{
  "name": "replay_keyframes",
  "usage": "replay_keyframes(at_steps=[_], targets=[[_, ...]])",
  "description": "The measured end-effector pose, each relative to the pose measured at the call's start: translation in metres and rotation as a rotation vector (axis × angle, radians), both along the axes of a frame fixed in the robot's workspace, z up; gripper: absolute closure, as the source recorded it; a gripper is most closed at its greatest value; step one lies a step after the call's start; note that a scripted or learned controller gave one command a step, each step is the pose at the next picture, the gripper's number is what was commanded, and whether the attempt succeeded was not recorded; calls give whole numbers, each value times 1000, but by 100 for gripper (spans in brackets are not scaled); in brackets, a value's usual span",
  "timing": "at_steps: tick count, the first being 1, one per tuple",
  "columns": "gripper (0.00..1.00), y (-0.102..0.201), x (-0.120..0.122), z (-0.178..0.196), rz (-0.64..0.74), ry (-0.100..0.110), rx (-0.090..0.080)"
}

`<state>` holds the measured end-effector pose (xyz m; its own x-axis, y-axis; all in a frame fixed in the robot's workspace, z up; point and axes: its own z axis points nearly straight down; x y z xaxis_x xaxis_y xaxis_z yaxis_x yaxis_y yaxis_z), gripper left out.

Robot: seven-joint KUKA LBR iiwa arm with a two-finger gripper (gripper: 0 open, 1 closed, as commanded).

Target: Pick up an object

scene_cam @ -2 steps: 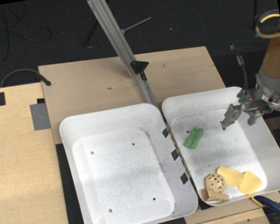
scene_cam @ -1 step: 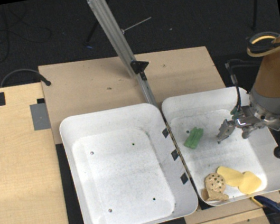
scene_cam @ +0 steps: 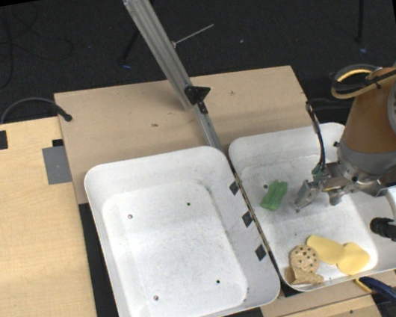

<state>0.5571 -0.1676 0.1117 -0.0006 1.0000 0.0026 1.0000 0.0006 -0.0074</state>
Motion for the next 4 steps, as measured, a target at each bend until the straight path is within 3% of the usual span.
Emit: replay_keyframes(at_steps=[1, 2, 3, 4], targets=[[100, -2, 0, 13, -8, -3, -2], [100, -14, 3, 68, -9, -10, -4], [100, -15, 3, 92, -4, -8, -3], [100, 39, 7, 107, 3, -7, -2]])
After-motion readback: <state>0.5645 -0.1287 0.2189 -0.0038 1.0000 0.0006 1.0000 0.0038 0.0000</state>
